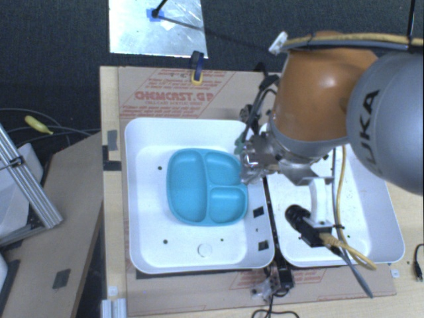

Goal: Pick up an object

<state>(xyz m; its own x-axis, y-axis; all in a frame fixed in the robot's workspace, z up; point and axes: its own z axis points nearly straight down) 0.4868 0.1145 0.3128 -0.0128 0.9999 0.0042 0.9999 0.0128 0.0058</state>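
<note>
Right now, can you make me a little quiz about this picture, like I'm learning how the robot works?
1. True or false: the blue plate lies in the left bin.
2. How many sections does the blue plate have? A) two B) three C) five
3. Fill in: the gripper is above the plate's ______ edge, near the divider between the bins.

Key:
1. True. It lies flat near the middle of that bin.
2. B. One long section on the left and two smaller ones on the right.
3. Right. The arm reaches in over the right bin, and the view is too blurred to tell whether anything is held.
</note>
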